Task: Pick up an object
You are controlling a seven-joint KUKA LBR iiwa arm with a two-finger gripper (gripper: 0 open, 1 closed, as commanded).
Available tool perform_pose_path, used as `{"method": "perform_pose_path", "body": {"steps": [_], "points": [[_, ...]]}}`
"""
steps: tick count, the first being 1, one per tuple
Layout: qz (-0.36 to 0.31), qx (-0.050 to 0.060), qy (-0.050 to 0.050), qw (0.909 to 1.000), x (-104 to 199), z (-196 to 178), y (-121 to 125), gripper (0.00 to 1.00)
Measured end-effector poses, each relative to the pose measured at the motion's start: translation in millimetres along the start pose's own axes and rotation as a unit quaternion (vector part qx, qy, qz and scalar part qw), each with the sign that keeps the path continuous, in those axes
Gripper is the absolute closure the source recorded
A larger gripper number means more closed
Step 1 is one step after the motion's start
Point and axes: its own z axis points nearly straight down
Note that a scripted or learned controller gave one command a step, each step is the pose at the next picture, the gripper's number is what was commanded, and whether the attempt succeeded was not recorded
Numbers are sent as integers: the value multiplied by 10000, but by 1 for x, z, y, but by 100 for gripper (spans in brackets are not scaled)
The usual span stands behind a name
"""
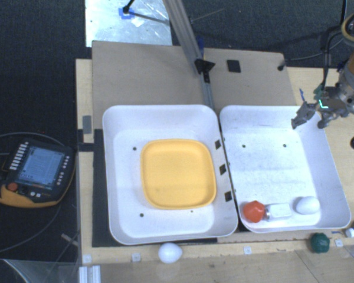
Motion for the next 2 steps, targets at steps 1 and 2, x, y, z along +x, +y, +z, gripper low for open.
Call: {"method": "perform_pose_path", "body": {"steps": [1, 2], "points": [[0, 0, 0, 10000, 0, 0, 0, 0], [4, 19, 4, 10000, -2, 47, -9, 0]]}}
